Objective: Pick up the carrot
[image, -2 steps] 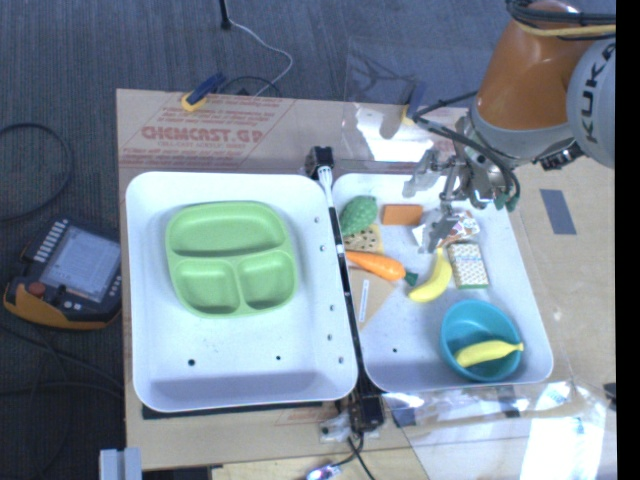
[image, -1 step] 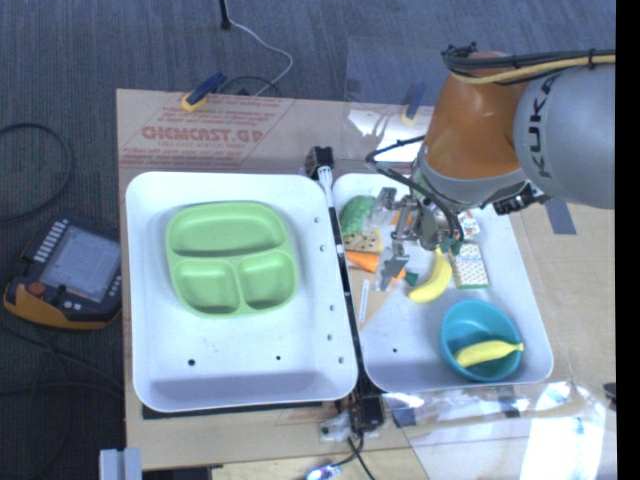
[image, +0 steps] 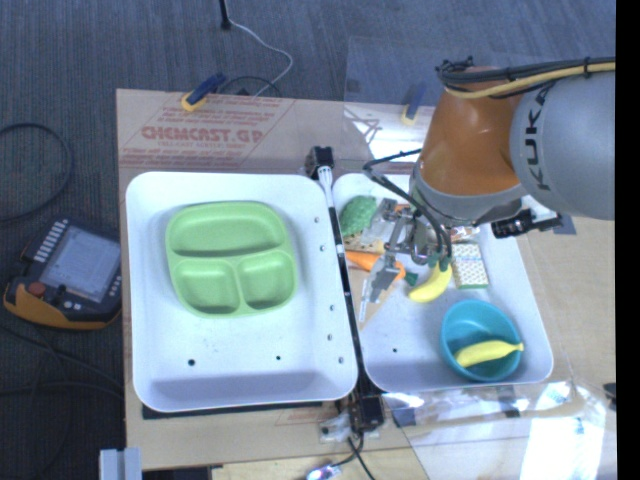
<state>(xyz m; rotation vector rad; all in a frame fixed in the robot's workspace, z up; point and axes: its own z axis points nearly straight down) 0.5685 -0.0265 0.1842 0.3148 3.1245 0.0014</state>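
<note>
The arm comes in from the right of the frame, its orange band bulking over the upper part of the right bin (image: 385,368), and the gripper (image: 392,268) hangs down just right of centre, directly above the carrot (image: 362,261). To my eye this is the closing-in step: the tool is poised over its target but has not taken it. The fingers (image: 381,282) look spread a little, pointing down toward the bin floor with nothing between them, though they are thin and glinting, so I wouldn't swear to how wide.

The carrot lies along the left side of the right bin, close to the divider between the two bins. It shows as a slim orange streak, running roughly left to right, partly hidden under the gripper. It looks small, smooth and likely toy-like, so it may roll or slip.

The next move, I'd judge, calls for a straight drop with the fingers straddling the carrot across its narrow width, then a firm pinch before lifting. The crowding is the trouble: a green leafy item (image: 357,213) sits just above it, a yellow banana (image: 431,285) just to its right, and a blue bowl (image: 480,340) with another banana lower right. The green divided plate (image: 231,255) in the left bin is well apart.
</note>
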